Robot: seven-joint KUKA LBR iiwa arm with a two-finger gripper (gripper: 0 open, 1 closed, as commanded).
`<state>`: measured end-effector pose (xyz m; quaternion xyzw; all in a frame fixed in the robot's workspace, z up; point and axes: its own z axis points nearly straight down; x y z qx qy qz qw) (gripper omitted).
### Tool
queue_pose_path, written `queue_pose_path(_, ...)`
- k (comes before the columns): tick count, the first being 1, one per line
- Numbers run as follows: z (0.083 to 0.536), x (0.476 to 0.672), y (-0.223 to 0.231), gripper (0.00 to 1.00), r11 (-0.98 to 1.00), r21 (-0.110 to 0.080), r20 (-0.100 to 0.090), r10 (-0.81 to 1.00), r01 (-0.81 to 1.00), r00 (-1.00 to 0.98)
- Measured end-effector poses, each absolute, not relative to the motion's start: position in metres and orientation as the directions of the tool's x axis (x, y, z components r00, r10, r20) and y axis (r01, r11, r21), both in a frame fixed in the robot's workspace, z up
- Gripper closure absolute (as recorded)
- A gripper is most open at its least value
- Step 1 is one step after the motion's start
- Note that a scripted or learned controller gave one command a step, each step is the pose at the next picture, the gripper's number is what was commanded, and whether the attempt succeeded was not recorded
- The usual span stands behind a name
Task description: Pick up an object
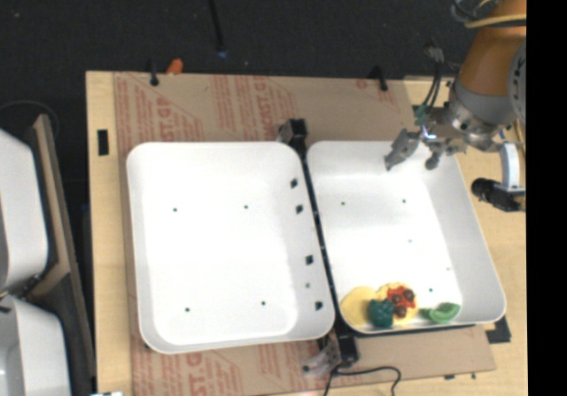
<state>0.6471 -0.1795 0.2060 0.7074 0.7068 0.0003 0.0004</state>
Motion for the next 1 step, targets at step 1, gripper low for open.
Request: queue_pose_path(1, 0.2218, 0.5680, -0.1821, 0.00, -0.002, 0.003, -0.001, 1.000, 1.000, 0.002)
